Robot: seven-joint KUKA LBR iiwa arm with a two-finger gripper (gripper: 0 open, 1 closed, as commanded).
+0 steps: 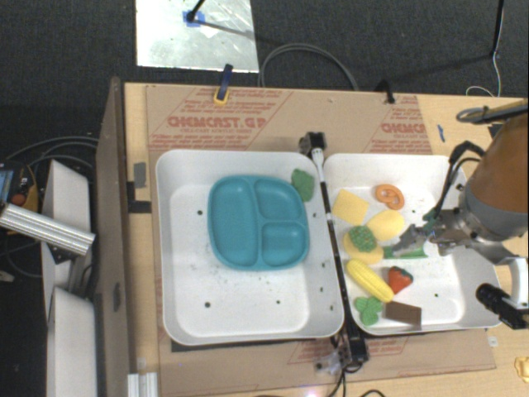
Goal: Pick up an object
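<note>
From my feed I see the desk (pixel 248 114) carrying two white bins side by side. The left bin (pixel 182 246) holds a teal sectioned plate (pixel 258 222) and a small green leafy piece (pixel 303 184) lying by the plate's upper right corner. The right bin (pixel 438 172) holds the toy food: a yellow wedge (pixel 350 207), an orange pretzel-like ring (pixel 388 194), a pale yellow rounded piece (pixel 386 222), a dark green broccoli floret (pixel 361 238) resting against it, a yellow corn cob (pixel 369 279) lying at a slant, a red strawberry-like piece (pixel 399 279) just beside the corn, a second green floret (pixel 368 308) near the bin's front wall, and a brown block (pixel 403 312) next to that floret. The arm (pixel 500 180) reaches in from the right, and its gripper (pixel 411 238) sits low over the middle of the right bin, just beside the pale yellow piece and above the strawberry. A thin green strip (pixel 409 254) lies right under the tip. I cannot tell whether the fingers are spread or closed, nor whether anything sits between them.
</note>
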